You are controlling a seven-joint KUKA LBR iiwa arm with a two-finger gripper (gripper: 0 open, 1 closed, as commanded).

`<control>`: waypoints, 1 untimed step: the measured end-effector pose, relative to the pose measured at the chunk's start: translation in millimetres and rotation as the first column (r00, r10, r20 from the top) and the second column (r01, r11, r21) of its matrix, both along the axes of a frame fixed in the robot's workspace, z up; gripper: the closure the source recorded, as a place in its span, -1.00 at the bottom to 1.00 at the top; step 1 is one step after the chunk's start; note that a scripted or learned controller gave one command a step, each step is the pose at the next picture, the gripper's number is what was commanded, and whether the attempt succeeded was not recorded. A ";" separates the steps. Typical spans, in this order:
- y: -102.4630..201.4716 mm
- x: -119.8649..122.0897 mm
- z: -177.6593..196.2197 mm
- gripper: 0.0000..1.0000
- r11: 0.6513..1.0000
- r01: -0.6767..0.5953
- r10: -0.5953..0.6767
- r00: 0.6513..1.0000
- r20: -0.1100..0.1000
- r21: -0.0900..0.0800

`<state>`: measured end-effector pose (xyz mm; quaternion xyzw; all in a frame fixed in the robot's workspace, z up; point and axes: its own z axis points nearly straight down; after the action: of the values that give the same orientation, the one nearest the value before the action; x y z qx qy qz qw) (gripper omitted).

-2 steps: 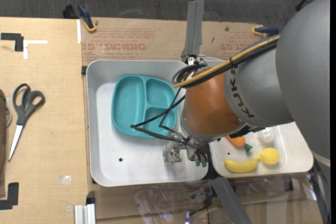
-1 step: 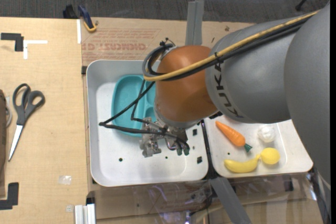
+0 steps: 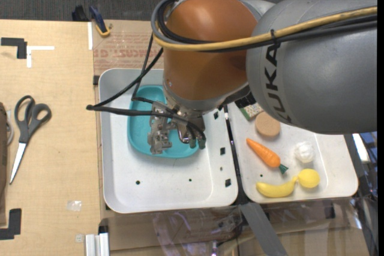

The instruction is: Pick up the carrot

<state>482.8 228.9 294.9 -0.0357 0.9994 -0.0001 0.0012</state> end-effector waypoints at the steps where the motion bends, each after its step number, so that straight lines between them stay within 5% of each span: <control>1: -0.6 0.5 -28.5 1.00 0.995 0.101 -0.101 0.995 -0.002 -0.001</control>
<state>483.3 228.3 266.4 0.0149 0.9999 -0.0008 0.0000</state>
